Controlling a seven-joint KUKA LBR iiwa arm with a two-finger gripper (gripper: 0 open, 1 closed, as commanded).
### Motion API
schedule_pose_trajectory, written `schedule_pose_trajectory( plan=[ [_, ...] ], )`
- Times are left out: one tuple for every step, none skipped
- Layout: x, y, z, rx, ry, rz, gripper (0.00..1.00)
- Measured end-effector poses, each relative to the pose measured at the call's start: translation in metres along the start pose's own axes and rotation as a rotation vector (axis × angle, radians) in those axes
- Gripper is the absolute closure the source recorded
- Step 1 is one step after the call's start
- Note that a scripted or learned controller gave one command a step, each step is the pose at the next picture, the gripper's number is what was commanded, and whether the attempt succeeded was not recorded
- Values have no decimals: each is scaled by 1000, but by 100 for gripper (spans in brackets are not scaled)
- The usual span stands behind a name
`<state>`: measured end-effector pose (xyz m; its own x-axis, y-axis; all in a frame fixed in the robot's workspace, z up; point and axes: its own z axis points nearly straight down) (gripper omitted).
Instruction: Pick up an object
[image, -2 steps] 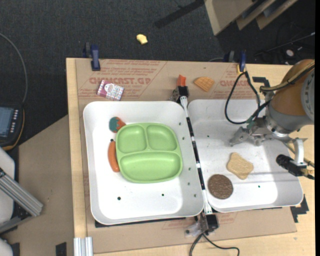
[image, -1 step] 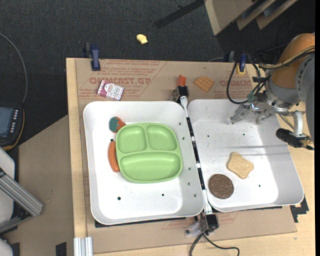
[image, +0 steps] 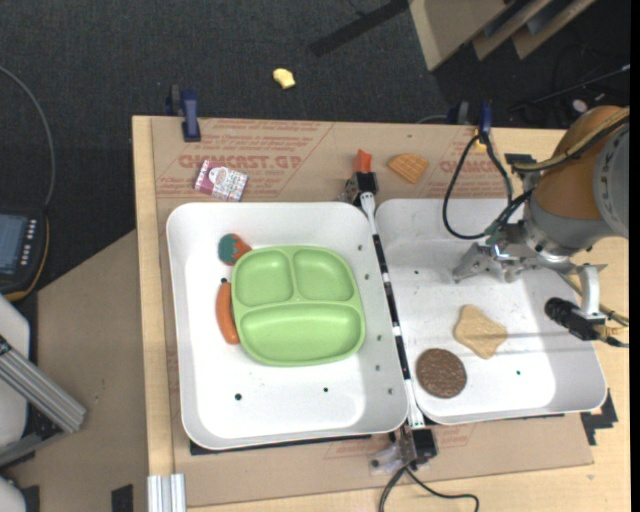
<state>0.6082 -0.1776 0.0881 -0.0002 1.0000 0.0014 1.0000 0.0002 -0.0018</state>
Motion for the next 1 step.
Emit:
schedule_pose_trajectory(
  plan=[
    [-35, 58, 2, 9, 10, -1, 0]
  ],
)
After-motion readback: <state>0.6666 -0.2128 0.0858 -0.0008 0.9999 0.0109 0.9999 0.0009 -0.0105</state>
